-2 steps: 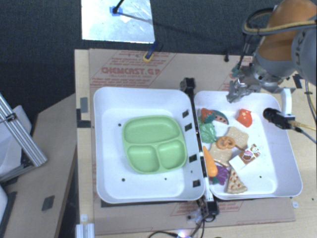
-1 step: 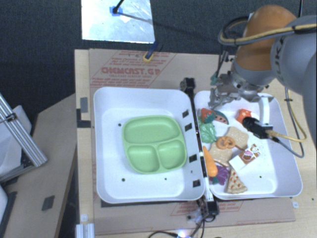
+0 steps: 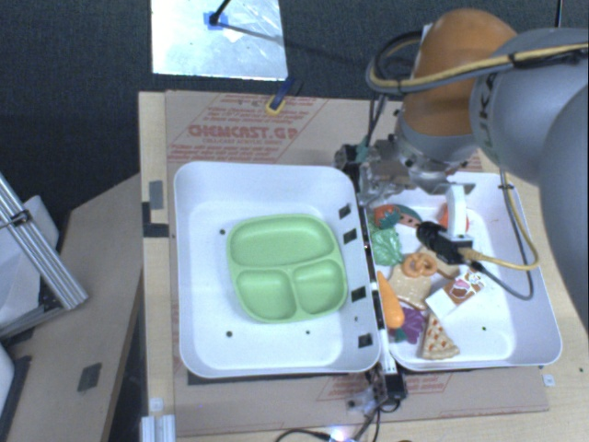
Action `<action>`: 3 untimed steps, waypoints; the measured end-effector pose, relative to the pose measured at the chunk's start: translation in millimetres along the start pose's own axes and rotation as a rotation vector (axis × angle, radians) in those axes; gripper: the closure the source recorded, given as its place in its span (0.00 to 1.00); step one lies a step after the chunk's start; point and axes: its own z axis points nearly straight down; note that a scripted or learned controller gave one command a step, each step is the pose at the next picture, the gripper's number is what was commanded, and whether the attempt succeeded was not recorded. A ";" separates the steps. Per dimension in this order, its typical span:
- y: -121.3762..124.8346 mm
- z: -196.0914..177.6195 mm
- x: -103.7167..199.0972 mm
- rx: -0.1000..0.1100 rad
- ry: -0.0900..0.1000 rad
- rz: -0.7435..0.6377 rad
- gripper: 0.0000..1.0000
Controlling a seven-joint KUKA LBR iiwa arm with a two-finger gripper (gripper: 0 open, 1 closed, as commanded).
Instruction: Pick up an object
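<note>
Near edge, right white bin (image 3: 529, 339): triangular toy pizza slice (image 3: 439, 337) lying flat, tip pointing far, long axis near-far. Beside it, orange toy carrot (image 3: 390, 304) lying along bin's left wall, long axis near-far, likely resting where wall stops it. Toys clustering in left half, within arm's reach. Left white bin (image 3: 198, 247) holding green three-compartment plastic tray (image 3: 285, 267), flat. Far end: jaws (image 3: 379, 184) hovering above pile; open or closed, cannot tell.

Looking down at a slant from high above the bench (image 3: 156, 247), seeing both white bins (image 3: 267, 184) side by side, arm (image 3: 525, 90) coming in from the right.
</note>
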 end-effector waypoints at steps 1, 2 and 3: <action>-11.3 0.6 53.2 0.001 0.000 0.000 1.00; -13.9 2.1 54.3 0.001 -0.002 0.004 1.00; -6.2 10.2 43.3 0.000 -0.003 0.010 1.00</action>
